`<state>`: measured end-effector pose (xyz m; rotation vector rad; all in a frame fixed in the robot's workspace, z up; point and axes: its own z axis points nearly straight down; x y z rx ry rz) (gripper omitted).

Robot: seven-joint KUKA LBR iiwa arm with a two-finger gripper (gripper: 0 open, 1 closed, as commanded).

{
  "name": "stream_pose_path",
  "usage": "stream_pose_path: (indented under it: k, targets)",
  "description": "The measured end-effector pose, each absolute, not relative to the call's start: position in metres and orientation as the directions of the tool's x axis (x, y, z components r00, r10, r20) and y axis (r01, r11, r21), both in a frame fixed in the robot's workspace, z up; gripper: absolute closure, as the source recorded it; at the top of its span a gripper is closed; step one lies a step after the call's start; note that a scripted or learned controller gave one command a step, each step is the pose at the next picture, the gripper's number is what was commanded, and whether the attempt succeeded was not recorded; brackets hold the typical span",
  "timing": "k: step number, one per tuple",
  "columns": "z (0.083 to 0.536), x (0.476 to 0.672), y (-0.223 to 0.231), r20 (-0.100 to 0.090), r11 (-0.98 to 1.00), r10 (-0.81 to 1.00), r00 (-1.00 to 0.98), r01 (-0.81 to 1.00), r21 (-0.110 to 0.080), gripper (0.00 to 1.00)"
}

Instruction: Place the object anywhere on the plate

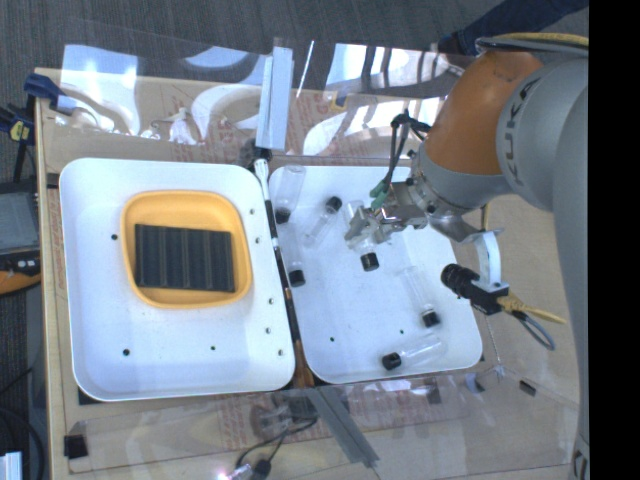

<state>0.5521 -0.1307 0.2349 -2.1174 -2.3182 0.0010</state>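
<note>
Vials (412, 351) with black caps lie scattered in the right bin (340, 358), one (368, 259) just below the pincer (365, 223), which hovers over that bin's upper middle; whether its fingers are apart or together, I cannot tell. Left bin (90, 348) holds a yellow plate (185, 211) bearing a dark ridged insert (186, 258).

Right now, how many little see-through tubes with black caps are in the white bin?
5 vials: far-left corner, top middle, under the gripper, right side, near edge. More may be hidden.
</note>
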Motion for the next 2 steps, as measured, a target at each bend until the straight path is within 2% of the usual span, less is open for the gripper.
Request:
stream_pose_path:
  k: [1,2]
  targets:
    - [0.211,0.577,-0.093,0.003,0.234,0.972,-0.234,0.972,-0.005,1.00]
    - [0.191,0.583,-0.056,0.003,0.306,0.952,-0.306,0.952,-0.005,1.00]
